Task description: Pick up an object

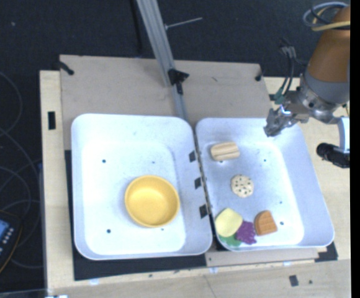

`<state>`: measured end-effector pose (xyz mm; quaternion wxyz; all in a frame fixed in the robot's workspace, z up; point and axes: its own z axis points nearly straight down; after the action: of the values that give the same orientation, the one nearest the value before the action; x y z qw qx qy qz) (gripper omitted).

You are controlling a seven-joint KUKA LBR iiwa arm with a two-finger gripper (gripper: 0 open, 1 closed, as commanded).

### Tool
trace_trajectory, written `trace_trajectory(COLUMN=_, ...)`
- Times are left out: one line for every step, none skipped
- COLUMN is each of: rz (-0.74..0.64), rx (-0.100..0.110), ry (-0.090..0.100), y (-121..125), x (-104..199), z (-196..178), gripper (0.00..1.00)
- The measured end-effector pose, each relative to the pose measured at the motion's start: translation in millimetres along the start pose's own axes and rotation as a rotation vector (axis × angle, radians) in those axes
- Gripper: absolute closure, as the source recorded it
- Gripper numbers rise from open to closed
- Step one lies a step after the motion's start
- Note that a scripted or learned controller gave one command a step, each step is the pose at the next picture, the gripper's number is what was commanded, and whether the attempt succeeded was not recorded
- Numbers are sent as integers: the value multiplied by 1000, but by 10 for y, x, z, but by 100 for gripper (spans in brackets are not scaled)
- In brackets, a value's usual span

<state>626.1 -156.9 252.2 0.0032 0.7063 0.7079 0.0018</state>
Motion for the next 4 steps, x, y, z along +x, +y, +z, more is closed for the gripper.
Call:
trace_trajectory(rz=-1, rx=2, ry=1, y=13, x=-12, z=-330, gripper=100)
trace_trajectory(rz=-4, rx=5, ry=3, y=61, x=447, z=-362, gripper=100)
trace_trajectory(rz=-3, rx=7, ry=1, y=62, x=898, z=-222, gripper=100)
trace_trajectory(rz=-5, rx=5, ry=2, y=179, x=1445, z=-245, gripper=100)
